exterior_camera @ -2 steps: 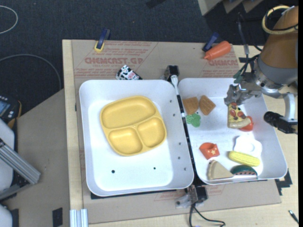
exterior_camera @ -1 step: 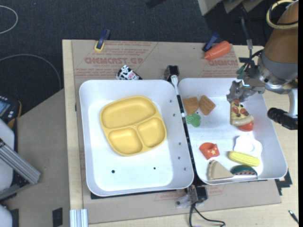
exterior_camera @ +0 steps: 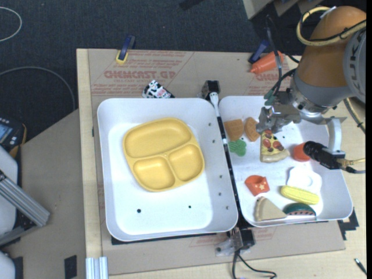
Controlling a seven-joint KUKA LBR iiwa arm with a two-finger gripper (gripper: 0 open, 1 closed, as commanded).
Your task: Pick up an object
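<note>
Nothing has been picked up yet, as far as the picture shows, so the whole lift is left to do. Nearest the camera, in the right bin (exterior_camera: 343, 205), a sandwich slice (exterior_camera: 268, 209) and a watermelon slice (exterior_camera: 300, 211) lie close to the front wall, with a yellow corn cob (exterior_camera: 299, 195) just behind them; that wall leaves little room to come at them from the front. A small red piece (exterior_camera: 257, 184) sits apart with open floor around it, so it looks easy to reach. Further back, the pizza slice (exterior_camera: 272, 147) lies just under the claw (exterior_camera: 269, 122), which hangs low over it; whether the claw is wide or narrow cannot be told, and no toy is seen between its tips. The pizza slice looks like the thing it is going for. Beside it are a green piece (exterior_camera: 237, 147), two tan bread-like pieces (exterior_camera: 234, 129), and a red tomato-like piece (exterior_camera: 300, 152), all near each other, so this back corner is crowded. The left bin (exterior_camera: 110, 173) holds a yellow divided plate (exterior_camera: 163, 153) with lots of bare white room around it. Far back on the surface (exterior_camera: 186, 68) lie a few small things, well away from the bins.
</note>
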